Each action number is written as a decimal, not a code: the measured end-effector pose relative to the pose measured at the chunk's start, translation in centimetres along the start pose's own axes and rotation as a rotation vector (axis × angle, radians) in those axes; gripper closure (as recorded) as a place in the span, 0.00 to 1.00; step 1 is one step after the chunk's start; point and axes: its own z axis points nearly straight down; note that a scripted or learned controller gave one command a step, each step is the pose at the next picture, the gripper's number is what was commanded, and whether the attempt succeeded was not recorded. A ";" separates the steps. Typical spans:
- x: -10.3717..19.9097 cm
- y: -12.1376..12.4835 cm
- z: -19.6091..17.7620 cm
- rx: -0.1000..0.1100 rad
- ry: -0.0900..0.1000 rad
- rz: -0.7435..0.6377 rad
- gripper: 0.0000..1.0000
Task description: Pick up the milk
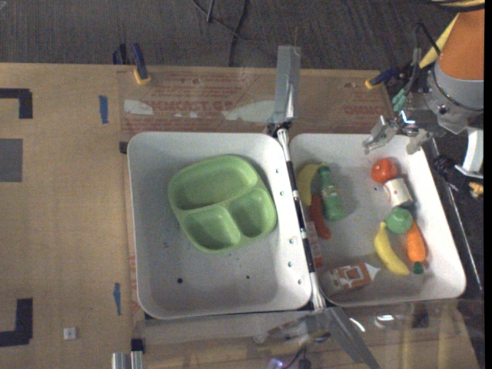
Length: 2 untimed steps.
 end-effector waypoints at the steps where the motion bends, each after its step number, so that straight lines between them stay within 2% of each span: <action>1: 3.0 -4.6 14.3 -0.001 0.000 -0.140 0.00; 2: -0.9 0.4 6.7 -0.004 -0.002 -0.016 0.00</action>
